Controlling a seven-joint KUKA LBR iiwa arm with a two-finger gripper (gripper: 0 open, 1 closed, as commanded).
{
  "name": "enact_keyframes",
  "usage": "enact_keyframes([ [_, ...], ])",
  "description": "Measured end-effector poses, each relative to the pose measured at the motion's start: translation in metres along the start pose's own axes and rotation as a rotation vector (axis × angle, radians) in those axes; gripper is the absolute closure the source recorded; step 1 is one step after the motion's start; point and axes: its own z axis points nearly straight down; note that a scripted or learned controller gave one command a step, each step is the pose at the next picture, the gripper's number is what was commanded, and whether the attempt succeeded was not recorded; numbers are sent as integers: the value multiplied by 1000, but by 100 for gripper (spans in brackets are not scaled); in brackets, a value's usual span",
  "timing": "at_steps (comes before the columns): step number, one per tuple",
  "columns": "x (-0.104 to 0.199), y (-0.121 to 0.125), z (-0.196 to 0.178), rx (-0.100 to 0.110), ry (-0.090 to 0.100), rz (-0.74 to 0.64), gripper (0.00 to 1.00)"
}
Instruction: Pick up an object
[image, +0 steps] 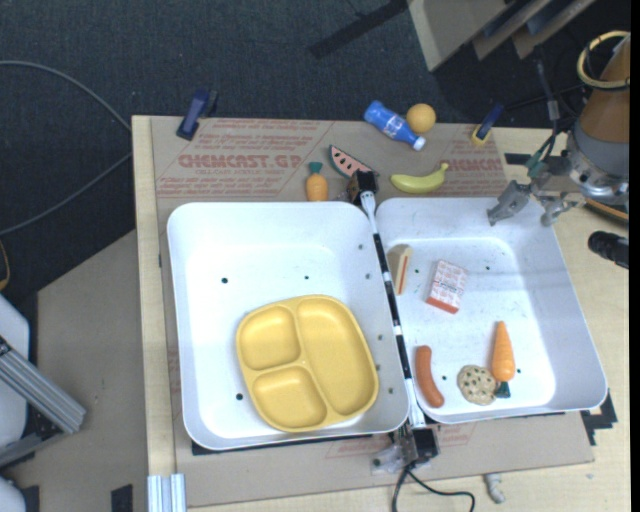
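the gripper (531, 205) hangs over the far right corner of the right bin (560, 300), its two fingers spread apart with nothing between them. in that bin lie a carrot (502, 352), a cookie (477, 382), a sausage (428, 375) and a pink packet (446, 285) (all well apart from the gripper). a yellow divided plate (305, 362) sits in the left bin (215, 270)
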Motion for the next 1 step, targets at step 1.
enact_keyframes([
  [1, 4, -88, 59, -1, 1, -1, 0],
])
